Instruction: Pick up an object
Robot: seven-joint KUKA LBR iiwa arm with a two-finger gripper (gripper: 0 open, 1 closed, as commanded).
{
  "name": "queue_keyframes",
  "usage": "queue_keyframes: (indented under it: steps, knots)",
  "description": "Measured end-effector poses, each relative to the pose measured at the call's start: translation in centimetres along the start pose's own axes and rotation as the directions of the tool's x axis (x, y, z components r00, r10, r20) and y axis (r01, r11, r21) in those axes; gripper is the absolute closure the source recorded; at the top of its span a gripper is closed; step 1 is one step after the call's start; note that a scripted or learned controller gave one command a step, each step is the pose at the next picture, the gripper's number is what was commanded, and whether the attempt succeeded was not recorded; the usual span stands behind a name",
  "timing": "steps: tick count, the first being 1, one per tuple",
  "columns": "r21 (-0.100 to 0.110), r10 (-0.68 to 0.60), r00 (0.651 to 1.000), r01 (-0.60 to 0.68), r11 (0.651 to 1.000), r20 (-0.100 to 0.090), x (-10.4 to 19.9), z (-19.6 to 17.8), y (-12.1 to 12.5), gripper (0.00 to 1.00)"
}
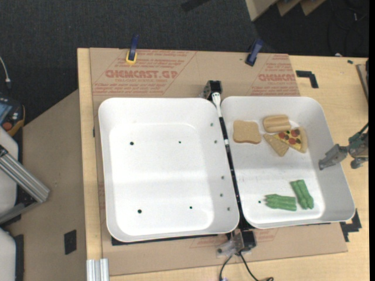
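Here the objects to pick from all sit in the right-hand shallow white plastic bin (316, 116), which keeps them within reach of an arm entering from the right of the frame, while the left-hand shallow white plastic bin (117, 122) beside it offers a bare place, presumably for setting things down. In the upper part of the right bin lies a tan toy slice of bread (246, 132), and just right of it a small tan toy bun (276, 123) touching a toy pizza wedge with red topping (288, 140); near the lower edge are two green toy pea pods, one lying across (280, 202) and one more upright (302, 193), close together. Both bins rest on a brown cardboard sheet (176, 69) clamped to the pale wooden worktop (88, 157). The grey gripper (337, 156) reaches in at the right rim of the right bin, at mid height in the frame, well apart from every toy. It carries nothing, but I cannot tell whether it is open or closed.
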State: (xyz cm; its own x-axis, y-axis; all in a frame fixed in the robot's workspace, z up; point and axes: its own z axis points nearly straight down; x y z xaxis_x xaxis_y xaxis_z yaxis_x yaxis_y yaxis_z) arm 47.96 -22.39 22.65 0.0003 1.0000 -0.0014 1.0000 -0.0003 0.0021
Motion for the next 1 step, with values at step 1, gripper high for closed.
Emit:
queue_keyframes:
  steps: [1]
  knots:
    - [0.000,0.000,1.000,0.000,1.000,0.000,0.00,0.00,0.00,0.00]
